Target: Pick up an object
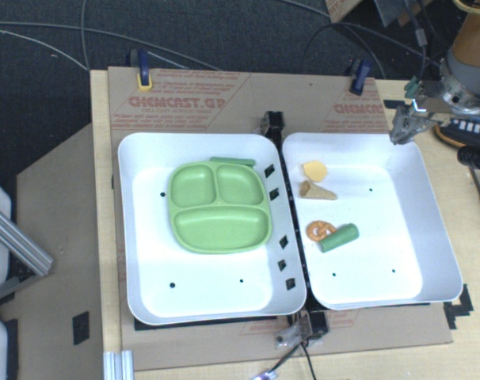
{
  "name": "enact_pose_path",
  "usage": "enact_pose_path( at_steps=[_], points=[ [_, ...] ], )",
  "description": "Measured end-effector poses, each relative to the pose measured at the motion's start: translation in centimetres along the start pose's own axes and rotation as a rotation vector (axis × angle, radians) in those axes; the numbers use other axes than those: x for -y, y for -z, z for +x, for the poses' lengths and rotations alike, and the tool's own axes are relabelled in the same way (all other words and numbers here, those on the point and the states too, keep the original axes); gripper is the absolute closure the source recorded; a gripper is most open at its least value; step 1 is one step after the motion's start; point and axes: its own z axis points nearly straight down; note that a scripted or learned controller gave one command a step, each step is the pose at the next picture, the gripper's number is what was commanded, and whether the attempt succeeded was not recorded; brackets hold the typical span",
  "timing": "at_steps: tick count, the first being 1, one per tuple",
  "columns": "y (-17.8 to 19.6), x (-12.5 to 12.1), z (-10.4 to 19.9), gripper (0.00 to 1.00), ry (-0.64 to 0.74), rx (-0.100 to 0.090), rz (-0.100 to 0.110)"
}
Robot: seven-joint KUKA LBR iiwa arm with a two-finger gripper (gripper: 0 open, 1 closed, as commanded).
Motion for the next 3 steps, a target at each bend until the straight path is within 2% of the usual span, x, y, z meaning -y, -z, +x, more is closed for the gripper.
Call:
enact_pose_path(
  at_steps=[1,2,3],
  points=[
    [0.4,0.3,5.4,1.00,0.004,-0.005,0.007],
    [0.1,2.3,10.7,1.00,0.004,-0.004,0.010],
    [-0.7,3.0,17.0,1.00,0.005,-0.005,0.010]
  ],
)
